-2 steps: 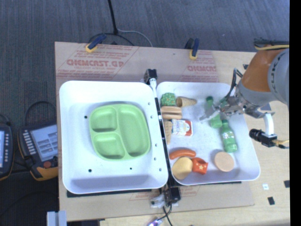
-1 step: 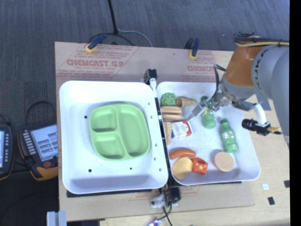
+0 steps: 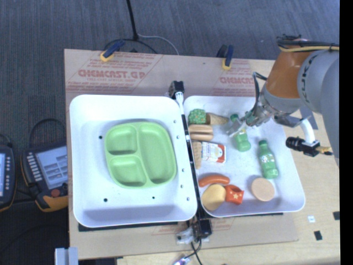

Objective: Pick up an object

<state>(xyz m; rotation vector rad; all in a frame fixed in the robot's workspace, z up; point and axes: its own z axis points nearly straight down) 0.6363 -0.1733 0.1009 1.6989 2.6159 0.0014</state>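
The bench (image 3: 110, 76) fills the middle of the frame, a pale board with faint red lettering, its lower right corner cut off by the frame edge. Two white bins sit on it side by side. The left bin (image 3: 88, 148) holds one green divided plate (image 3: 140, 152) with three compartments. The right bin (image 3: 292, 197) holds the smaller things, crowded toward its left side.

The arm (image 3: 309, 81) enters from the upper right, cut off by the frame's right edge, with its orange band showing. The gripper (image 3: 238, 127) hangs low over the upper middle of the right bin. It is small and blurred there, and I cannot tell whether it is released or clenched, nor whether it grasps anything.

Just below it lies one small green piece (image 3: 241, 142), too blurred to name. One green bottle (image 3: 268, 159) lies to its right. One round tan disc (image 3: 263, 189) sits at the lower right. Along the bin's left side, from top down: one green broccoli piece (image 3: 197, 116), one hot dog bun (image 3: 200, 132), one white packet (image 3: 213, 152), one red sausage (image 3: 213, 179), one yellow-orange fruit (image 3: 213, 197) touching one small red piece (image 3: 234, 195). Two clamps (image 3: 112, 49) grip the bench's top edge.
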